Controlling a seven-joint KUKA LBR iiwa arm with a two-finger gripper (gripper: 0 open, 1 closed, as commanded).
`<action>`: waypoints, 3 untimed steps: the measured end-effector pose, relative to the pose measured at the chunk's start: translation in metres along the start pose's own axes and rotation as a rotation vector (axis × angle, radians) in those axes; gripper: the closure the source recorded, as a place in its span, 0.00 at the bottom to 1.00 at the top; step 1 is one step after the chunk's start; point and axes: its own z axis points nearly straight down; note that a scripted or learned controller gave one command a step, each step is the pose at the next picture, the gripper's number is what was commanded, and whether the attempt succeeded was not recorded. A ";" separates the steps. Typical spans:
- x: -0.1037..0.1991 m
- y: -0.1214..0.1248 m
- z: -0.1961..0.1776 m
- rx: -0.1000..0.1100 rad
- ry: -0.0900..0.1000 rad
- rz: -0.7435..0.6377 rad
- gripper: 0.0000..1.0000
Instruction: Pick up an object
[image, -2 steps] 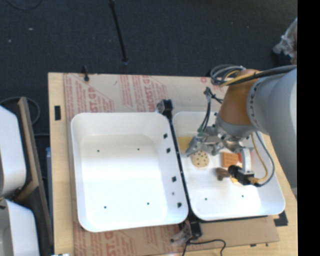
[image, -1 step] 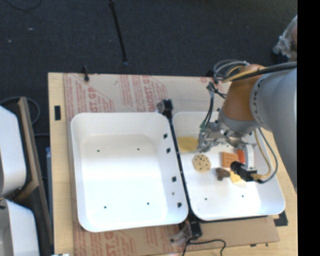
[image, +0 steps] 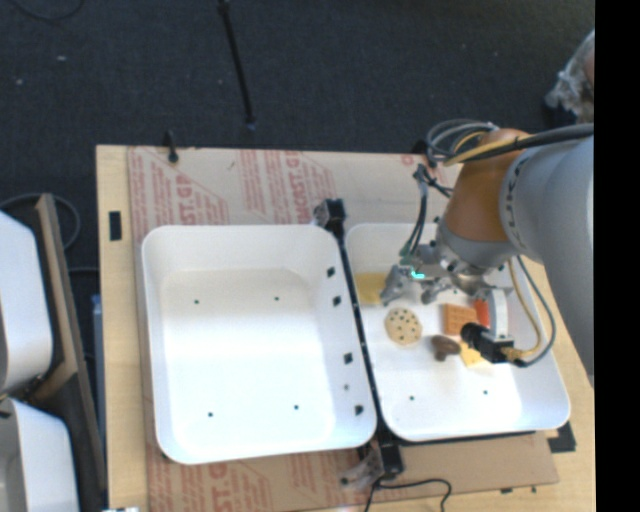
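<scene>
From the overhead camera I see the gripper (image: 412, 291) hanging low over the back of the right bin (image: 545, 405). It looks spread wide with nothing between its fingers, though the picture is coarse. I judge this as the approach step: nothing is grasped yet. The nearest candidate is the round tan disc (image: 403, 325), which lies just in front of the gripper on the bin floor. To take it, the next move calls for a short shift toward the disc, a drop to the floor and a close across its flat, thin edge, which could easily slip. By my count the worktop (image: 120, 330) has two bins, and the left bin (image: 160, 300) holds nothing I can see. The right bin holds one disc, one yellow piece (image: 369, 288) by the dividing wall, one orange block (image: 457, 318) and one brown lump (image: 444, 347).
</scene>
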 end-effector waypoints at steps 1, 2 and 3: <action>-0.001 0.000 -0.011 -0.001 0.000 0.001 1.00; -0.001 0.000 -0.010 -0.001 0.000 0.001 0.00; -0.002 0.000 -0.021 -0.002 0.000 0.003 1.00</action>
